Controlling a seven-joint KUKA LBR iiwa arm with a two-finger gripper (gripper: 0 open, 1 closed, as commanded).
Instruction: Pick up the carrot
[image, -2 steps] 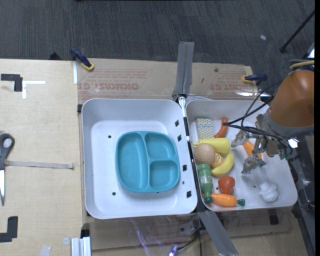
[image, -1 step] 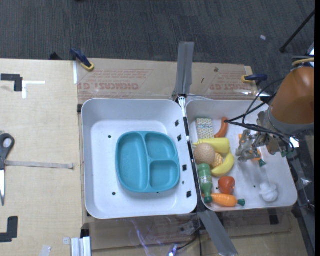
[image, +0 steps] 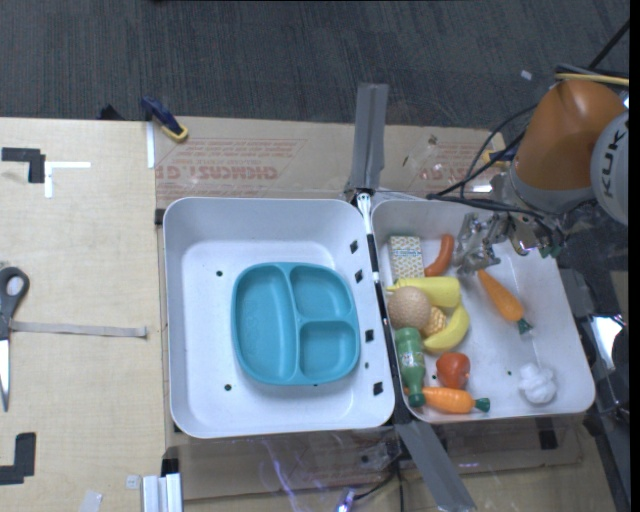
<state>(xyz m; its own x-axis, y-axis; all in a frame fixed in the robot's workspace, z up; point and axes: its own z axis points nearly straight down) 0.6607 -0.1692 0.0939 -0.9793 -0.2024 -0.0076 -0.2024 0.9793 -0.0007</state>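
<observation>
Gripper (image: 478, 255), finger state indiscernible, above the carrot (image: 499, 296) in the right bin (image: 560, 400); ideally the fingers straddle its middle crosswise before closing.

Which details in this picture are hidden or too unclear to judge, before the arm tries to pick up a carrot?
- Camera view: the gripper is small and blurred; open or shut cannot be told.
- Whether it touches the carrot just below it is unclear.
- The round brown item is partly covered by the bananas; its kind is uncertain.
- The white lump in the right bin is too small to identify.
</observation>
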